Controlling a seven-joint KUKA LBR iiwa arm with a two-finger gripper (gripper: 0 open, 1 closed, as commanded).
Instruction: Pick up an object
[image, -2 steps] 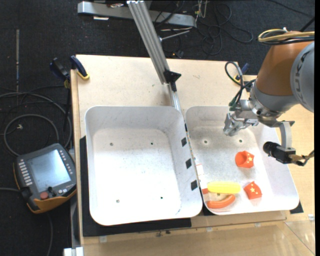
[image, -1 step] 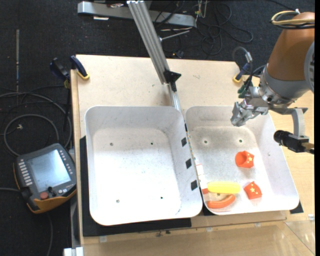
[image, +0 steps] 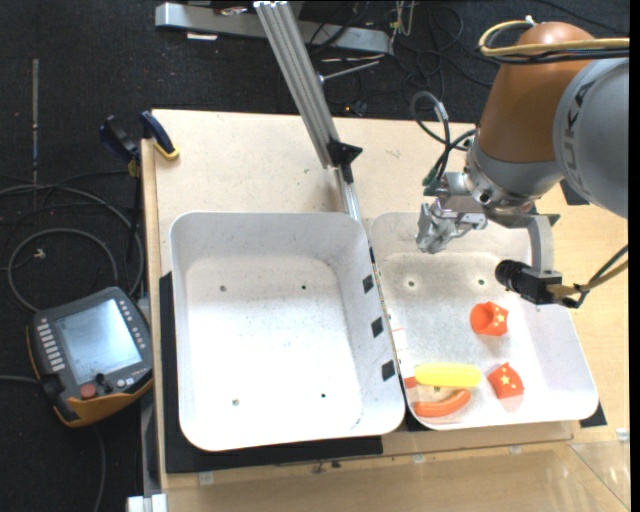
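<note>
Camera view looks down on the desk (image: 250, 160) with two shallow white bins side by side, and the grey arm (image: 560, 110) with its orange band reaching in from the right. The fingers (image: 437, 232) hang over the far left part of the right bin (image: 560, 400), just inside its back rim, pointing down; nothing can be seen between them, and whether they are spread or pressed together cannot be told from this slant. All the loose things lie nearer the camera than the fingers and to their right. Closest to them is an orange cup-like piece (image: 489, 318), a little way toward the camera and rightward. Farther on, near the front rim, a yellow banana-shaped piece (image: 447, 375) lies across an orange curved slice (image: 441, 402), the two touching, almost straight toward the camera from the fingers. Just beside these, to the right, sits a small red-orange block (image: 506, 380). A black part (image: 526, 280) on the arm juts over the bin to the right of the fingers. Leftward of the fingers, across the shared rims, is the left bin (image: 190, 250). A handheld control pendant (image: 90, 352) rests well apart on the floor, off the desk's left edge.
</note>
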